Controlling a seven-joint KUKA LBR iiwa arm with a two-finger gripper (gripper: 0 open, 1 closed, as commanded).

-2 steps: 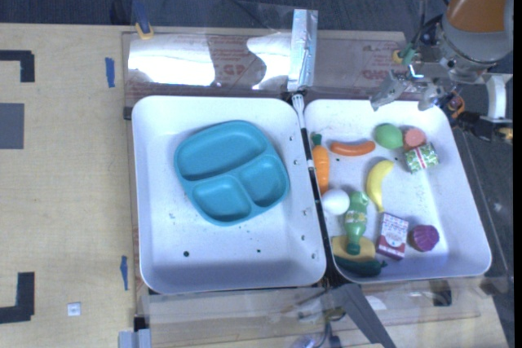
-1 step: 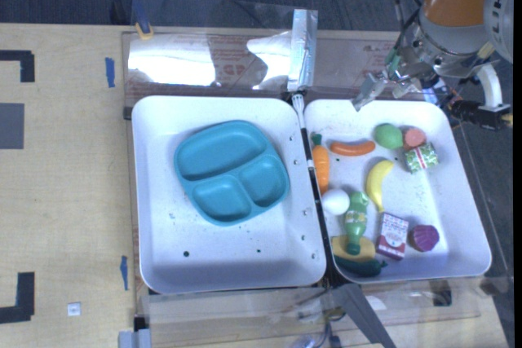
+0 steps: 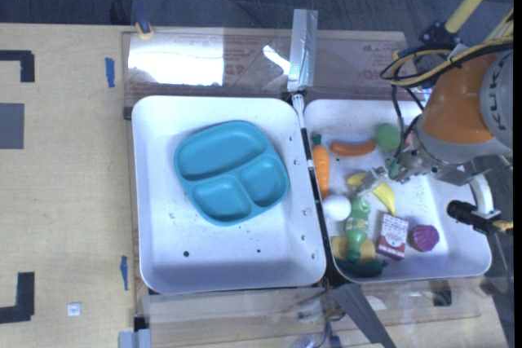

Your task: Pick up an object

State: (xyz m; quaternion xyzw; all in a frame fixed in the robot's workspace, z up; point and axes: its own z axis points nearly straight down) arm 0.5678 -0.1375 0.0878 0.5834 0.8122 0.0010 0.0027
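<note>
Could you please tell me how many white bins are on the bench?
2. The left bin holds a blue divided plate; the right bin holds the small toy foods, with the gripper above them.

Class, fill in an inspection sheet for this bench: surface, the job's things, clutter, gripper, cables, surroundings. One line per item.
Surface: two white bins side by side; left bin holds a blue divided plate.
Job's things: in the right bin, a carrot, red sausage, green ball, white egg, yellow piece, small carton, purple item.
Clutter: nothing seen beyond the toys.
Gripper: gripper low over the right bin beside the green ball; finger state unclear.
Cables: yellow and black cables looped by the arm.
Surroundings: clear sheet behind the bins; blue tape on the wooden bench.
</note>
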